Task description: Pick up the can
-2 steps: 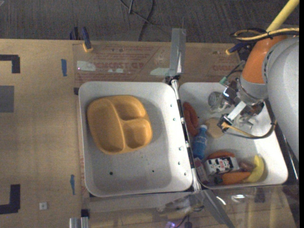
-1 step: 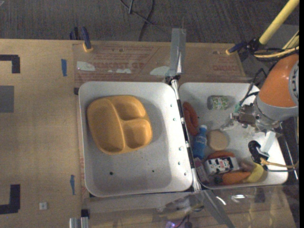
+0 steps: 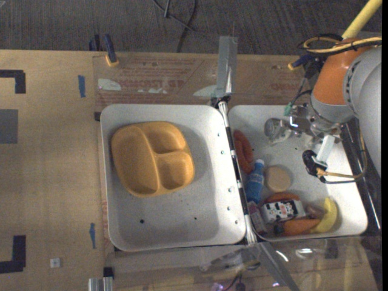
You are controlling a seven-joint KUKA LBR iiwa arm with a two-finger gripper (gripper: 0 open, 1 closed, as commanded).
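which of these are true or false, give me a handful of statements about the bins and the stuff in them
1. The yellow divided plate lies in the left bin. True.
2. The banana lies in the left bin. False: it lies in the right bin, near its front right corner.
3. The blue bottle lies close to the divider between the bins. True.
4. The can sits on the yellow divided plate. False: it sits on the floor of the right bin, beside the blue bottle.
5. The arm reaches over the right bin. True.

The pincer (image 3: 274,129) is blurred; the arm (image 3: 357,83) runs off the right edge
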